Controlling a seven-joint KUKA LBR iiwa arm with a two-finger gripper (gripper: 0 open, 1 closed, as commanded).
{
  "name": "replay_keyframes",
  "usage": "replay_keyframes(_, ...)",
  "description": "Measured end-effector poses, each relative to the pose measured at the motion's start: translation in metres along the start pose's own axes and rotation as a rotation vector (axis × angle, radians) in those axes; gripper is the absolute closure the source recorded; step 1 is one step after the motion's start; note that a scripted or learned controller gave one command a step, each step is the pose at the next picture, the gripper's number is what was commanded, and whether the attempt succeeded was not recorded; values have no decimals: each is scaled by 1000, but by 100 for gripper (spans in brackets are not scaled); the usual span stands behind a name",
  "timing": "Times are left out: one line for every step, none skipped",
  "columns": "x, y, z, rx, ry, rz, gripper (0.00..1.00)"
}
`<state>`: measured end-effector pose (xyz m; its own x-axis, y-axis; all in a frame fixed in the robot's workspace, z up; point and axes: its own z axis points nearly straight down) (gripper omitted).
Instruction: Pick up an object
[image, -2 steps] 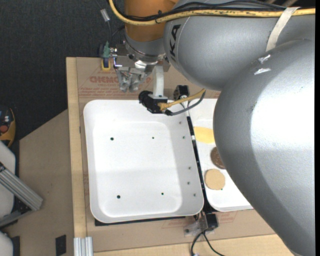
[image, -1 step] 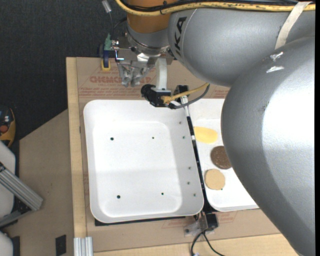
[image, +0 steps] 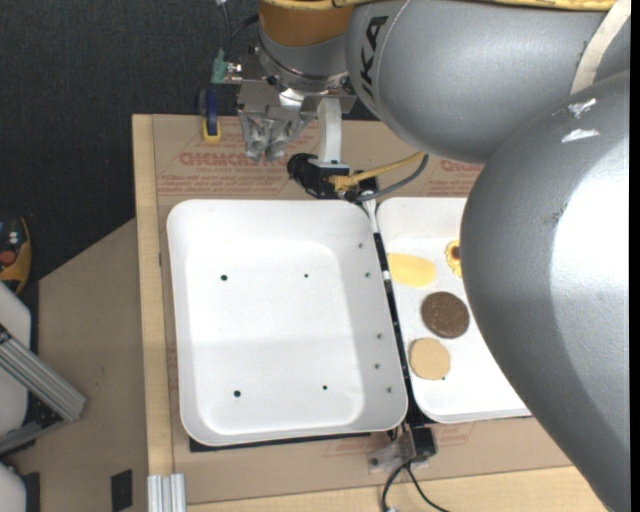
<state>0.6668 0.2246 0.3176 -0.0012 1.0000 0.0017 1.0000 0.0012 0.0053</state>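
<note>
My gripper (image: 265, 140) hangs high above the bench's far edge, beyond the back rim of the left bin (image: 190, 300). Its short grey fingers (image: 256, 138) point down with nothing between them and stand close together. In the right bin (image: 440, 405) lie a yellow flat piece (image: 411, 268), a brown round disc (image: 445, 314) and a tan round disc (image: 430, 358), in a column near the bin's left wall. A small orange thing (image: 453, 255) peeks out at the arm's edge. The arm covers most of the right bin.
The big grey arm (image: 540, 220) fills the right side and top of the view. The brown bench board (image: 160, 180) surrounds both bins. A blue and yellow clamp (image: 211, 110) sits at the bench's far left corner. Metal framing (image: 40, 380) lies off the bench to the left.
</note>
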Motion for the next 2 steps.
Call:
replay_keyframes(0, -2, 65, 14, -4, 1, 100)
replay_keyframes(0, 0, 44, 2, 0, 0, 100)
